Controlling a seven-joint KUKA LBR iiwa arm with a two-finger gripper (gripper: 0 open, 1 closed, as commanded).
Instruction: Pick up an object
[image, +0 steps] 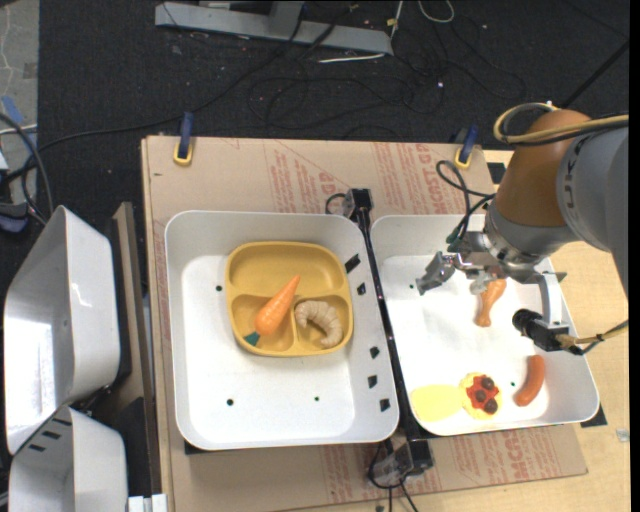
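My gripper (480, 298) hangs over the upper middle of the right bin (570, 400), open, with its fingers spread wide. A small orange piece (488, 302) lies on the bin floor between the fingers, and neither finger touches it. A red-orange sausage (529, 380) lies near the bin's right front corner. A flat yellow piece (436, 402) sits at the front edge, with a red and black berry-like toy (482, 393) beside it.
The left bin (200, 390) holds a yellow divided plate (290, 258) with a carrot (277, 306) and a pale shrimp-like toy (320, 320) in it. A black divider (378, 310) runs between the bins. Cables trail from the arm at the right.
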